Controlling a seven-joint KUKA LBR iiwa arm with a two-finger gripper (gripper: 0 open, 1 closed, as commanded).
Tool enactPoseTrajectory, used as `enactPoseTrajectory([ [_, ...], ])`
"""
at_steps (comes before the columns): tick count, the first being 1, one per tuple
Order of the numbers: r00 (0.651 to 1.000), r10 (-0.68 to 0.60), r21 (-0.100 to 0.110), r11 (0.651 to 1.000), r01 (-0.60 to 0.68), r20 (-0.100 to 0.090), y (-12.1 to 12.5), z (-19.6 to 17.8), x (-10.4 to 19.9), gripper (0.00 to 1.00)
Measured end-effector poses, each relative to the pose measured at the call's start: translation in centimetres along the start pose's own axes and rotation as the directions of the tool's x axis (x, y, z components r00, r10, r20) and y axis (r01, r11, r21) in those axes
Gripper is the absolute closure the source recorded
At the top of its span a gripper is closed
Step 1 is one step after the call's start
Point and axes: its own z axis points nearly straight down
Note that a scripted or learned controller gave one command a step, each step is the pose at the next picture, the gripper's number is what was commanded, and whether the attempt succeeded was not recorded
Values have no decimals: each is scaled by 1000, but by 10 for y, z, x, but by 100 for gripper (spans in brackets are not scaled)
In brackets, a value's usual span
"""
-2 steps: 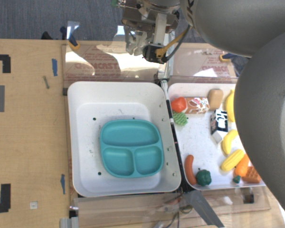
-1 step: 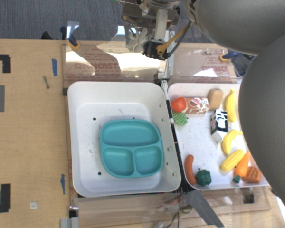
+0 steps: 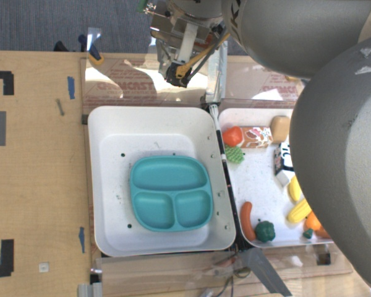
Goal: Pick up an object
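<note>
Toy foods (image 3: 283,166) for the pick lie in the right bin (image 3: 260,181), a shallow white plastic tub with rounded corners and a speckled floor. Nearest its front rim sit a knobbly dark green broccoli (image 3: 265,231) and, touching it on the left, a smooth red sausage (image 3: 247,218) bent in a slight curve. Just to the right an orange piece (image 3: 315,226) peeps from under the grey arm (image 3: 340,141), whose broad matt shell covers that side of the bin. A little farther back are a yellow corn cob (image 3: 298,212) and another yellow piece (image 3: 294,189), then a black-and-white box (image 3: 283,159). Toward the far rim lie a ridged green leaf (image 3: 235,155), a glossy round red tomato (image 3: 233,135), a printed packet (image 3: 257,137) just beside it and a tan rounded lump (image 3: 279,129). The left bin (image 3: 108,135), of the same white plastic, bears a teal tray (image 3: 170,192) with three smooth compartments, one long and two short. Farthest, beyond the left bin's far rim and well apart from every food, the metal gripper (image 3: 175,51) hangs over a clear sheet with red print (image 3: 117,82). Whether it is spread or pressed together cannot be told, and it touches none of the foods.
</note>
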Motion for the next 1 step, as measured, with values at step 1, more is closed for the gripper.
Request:
enactPoseTrajectory([
  [1,994,113,-11,994,-113,-11,-7,-104,17,100],
])
